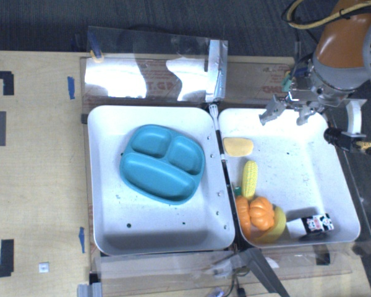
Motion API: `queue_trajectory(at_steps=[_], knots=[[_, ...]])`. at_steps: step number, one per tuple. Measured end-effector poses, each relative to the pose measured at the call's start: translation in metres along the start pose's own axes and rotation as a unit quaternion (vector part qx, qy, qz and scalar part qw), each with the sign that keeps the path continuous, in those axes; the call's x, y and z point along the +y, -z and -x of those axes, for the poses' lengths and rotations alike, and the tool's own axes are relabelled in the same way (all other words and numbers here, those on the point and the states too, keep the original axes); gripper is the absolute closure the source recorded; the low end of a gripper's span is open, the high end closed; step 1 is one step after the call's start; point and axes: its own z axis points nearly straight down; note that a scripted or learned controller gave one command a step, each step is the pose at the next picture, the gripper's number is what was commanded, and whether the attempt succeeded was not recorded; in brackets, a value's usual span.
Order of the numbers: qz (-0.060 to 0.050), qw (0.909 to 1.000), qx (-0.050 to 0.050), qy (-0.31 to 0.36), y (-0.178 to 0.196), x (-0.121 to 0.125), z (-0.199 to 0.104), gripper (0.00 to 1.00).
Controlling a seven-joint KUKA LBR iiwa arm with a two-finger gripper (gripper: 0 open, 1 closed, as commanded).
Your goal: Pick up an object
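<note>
The corn cob lies lengthwise, running toward the bin's far wall. The pincer hangs open above the right bin, holding nothing.

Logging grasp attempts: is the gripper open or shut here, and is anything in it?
Open. The gripper hangs over the right bin's far edge with its two fingers spread apart and nothing between them.

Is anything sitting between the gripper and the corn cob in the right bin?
Nothing visible does. The gripper hangs open over the right bin's far edge, and bare bin floor lies between it and the corn cob. The yellow piece lies off to the side, by the bin's near-left wall.
</note>
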Motion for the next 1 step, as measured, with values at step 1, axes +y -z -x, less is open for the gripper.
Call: queue_trajectory(at_steps=[1], knots=[[-0.001, 0.9843, 0.000, 0.177, -0.1308, -0.0382, -0.0017, 0.00]])
